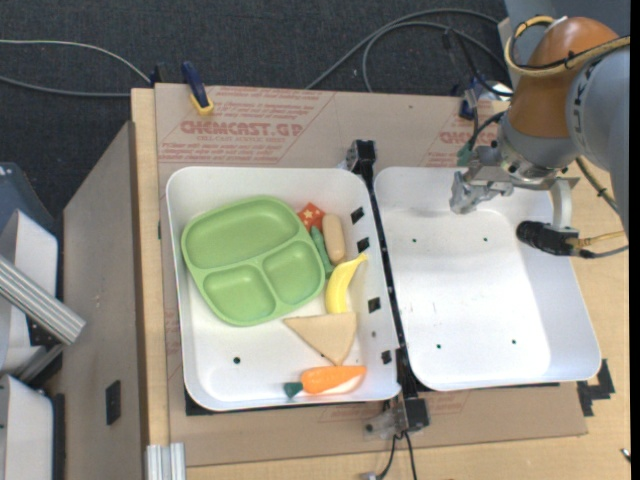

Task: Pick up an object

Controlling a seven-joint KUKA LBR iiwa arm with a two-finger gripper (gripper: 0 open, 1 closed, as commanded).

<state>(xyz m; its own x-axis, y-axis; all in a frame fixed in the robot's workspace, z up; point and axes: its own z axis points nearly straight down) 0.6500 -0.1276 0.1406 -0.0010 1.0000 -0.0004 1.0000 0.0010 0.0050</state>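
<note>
Gripper (470, 194) seen over far part of right bin (500, 318); whether open or closed cannot be told, nothing seen held. All objects lie to its left in left bin (200, 368): banana (342, 282) nearest, long axis near-far, beside green tray (250, 258); carrot (332, 378) at near edge.

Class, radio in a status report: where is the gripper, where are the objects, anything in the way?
Gripper over right bin, holding nothing. Banana, carrot, green tray in left bin. Path clear.

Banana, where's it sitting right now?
In the camera view the banana lies in the left bin, near its right wall, between the green divided plate and the bin divider, just above the tan wedge.
</note>
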